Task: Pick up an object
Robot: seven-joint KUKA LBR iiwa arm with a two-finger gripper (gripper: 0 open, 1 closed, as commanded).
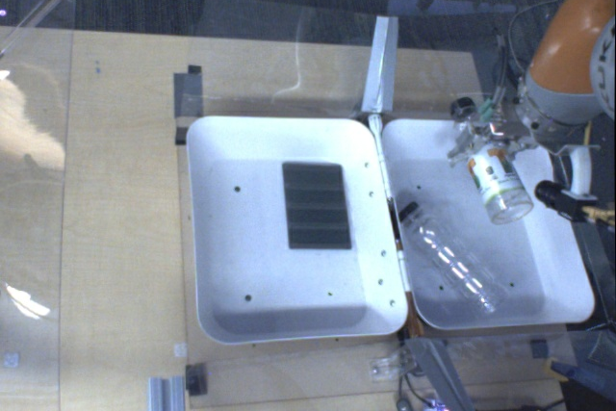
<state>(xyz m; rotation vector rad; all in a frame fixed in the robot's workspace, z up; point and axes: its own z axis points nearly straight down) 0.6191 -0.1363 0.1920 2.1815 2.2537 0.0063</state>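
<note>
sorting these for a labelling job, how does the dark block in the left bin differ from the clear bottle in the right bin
The dark block is opaque, near-black, flat and rectangular with ridged bands; the clear bottle is see-through and rounded, with a dark cap.
The block lies square to its bin's edges, near the middle of the left bin; the bottle lies diagonally across the right bin.
Both rest on a bin floor, apart from the gripper.
</note>
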